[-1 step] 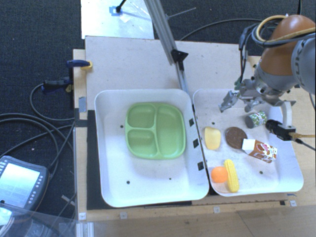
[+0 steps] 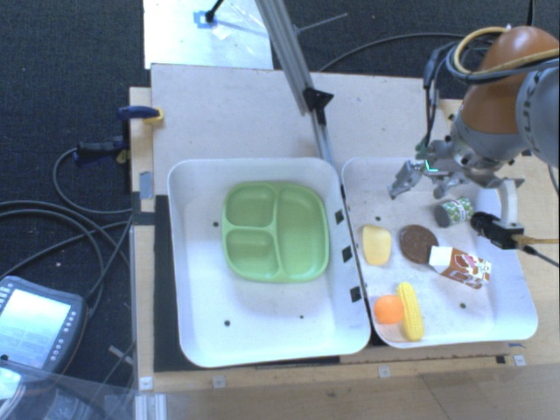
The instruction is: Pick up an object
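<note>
Objects for picking lie in the right bin: yellow block, brown disc, corn cob. Gripper is poised above, nothing grasped; finger state cannot be told. A descent is judged next.

Both bins plain white. Left one has a lime-green divided tray. Right bin: pale yellow block, dark brown round disc, orange ball, bright yellow corn cob, white carton with brown-red print, small green-and-white patterned can. My arm is grey with an orange band.
</note>
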